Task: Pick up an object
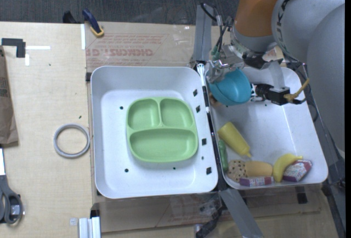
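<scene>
Bowl (232, 88), blue, tipped against right bin (307, 122) wall, under tool (225, 67); cannot tell tool's spread. Could slide off rounded side, roll toward yellow bottle (235, 139).

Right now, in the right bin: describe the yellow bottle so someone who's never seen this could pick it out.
Start at the right-hand shallow white bin, the one the grey arm reaches into. Near its left wall, below the teal plastic bowl, lies a yellow plastic squeeze bottle, tilted with its cap toward the bin's lower middle. Unlike the curved yellow banana in the lower right corner, it is straight, thick and tapers to a cap.
</scene>
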Controlling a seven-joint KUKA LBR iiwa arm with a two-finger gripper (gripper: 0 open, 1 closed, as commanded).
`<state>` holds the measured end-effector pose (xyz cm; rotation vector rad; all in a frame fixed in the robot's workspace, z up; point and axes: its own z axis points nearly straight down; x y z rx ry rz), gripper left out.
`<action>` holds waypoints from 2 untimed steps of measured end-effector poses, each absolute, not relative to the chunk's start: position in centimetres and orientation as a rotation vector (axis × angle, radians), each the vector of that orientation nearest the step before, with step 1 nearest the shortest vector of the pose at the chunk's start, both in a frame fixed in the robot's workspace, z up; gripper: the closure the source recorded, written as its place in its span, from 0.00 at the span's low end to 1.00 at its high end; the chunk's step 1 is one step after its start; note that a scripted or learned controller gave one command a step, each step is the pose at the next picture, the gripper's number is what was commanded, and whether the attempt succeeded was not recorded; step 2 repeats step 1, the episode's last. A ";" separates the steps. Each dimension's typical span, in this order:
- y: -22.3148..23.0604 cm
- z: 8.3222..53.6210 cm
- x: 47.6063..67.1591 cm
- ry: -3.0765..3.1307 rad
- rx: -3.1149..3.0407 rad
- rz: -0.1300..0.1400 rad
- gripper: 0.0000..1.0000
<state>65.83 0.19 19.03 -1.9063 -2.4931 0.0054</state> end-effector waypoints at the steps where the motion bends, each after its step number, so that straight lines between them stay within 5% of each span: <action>1: 4.1 19.2 62.6 -2.482 -1.925 0.003 1.00; 2: 4.1 19.2 62.6 -2.482 -1.925 0.003 1.00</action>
